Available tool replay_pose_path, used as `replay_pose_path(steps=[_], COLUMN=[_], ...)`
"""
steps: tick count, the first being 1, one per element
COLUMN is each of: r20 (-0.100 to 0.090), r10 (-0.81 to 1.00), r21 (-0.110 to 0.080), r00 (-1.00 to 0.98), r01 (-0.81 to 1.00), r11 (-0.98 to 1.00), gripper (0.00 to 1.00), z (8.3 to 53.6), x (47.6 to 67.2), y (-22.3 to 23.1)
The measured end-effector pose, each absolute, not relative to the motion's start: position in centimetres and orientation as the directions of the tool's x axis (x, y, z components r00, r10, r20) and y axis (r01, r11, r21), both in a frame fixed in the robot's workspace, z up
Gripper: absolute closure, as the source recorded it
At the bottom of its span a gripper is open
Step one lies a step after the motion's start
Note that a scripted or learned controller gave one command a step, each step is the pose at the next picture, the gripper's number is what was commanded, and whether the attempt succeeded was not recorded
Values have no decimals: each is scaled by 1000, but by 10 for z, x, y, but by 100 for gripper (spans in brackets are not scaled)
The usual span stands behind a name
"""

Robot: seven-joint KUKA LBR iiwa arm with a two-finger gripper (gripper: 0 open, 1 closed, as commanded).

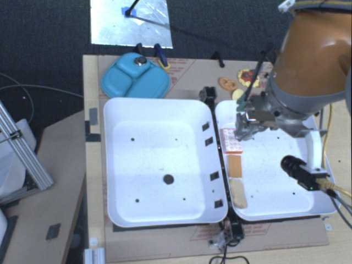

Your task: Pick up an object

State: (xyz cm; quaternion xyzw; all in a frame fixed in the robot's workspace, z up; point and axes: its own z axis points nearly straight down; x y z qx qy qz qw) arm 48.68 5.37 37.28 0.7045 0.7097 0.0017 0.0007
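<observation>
My gripper hangs low over the back left corner of the right bin. Just below it, along that bin's left wall, lie a white packet with red print, an orange block and a pale tan piece in a row. The gripper is right at the packet's far end, and whether it touches it is unclear. A small dark round object lies on the floor of the left bin.
Behind the left bin sits a blue sectioned tray, with a shiny metal sheet beyond it. Small orange and yellow toy items lie on the bench behind the right bin. An aluminium frame stands at far left.
</observation>
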Motion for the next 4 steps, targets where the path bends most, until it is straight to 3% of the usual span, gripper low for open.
replay_pose_path(steps=[1,2,3,4], r20=[3,2,0,1], r10=[1000,1000,1000,1000], r21=[8,10,0,7], r00=[-9,2,-5,-11], r01=[1000,1000,1000,1000], r11=[9,-2,5,11], gripper=[100,100,100,100], z=[426,488,451,464], x=[487,487,487,487], y=[111,79,97,96])
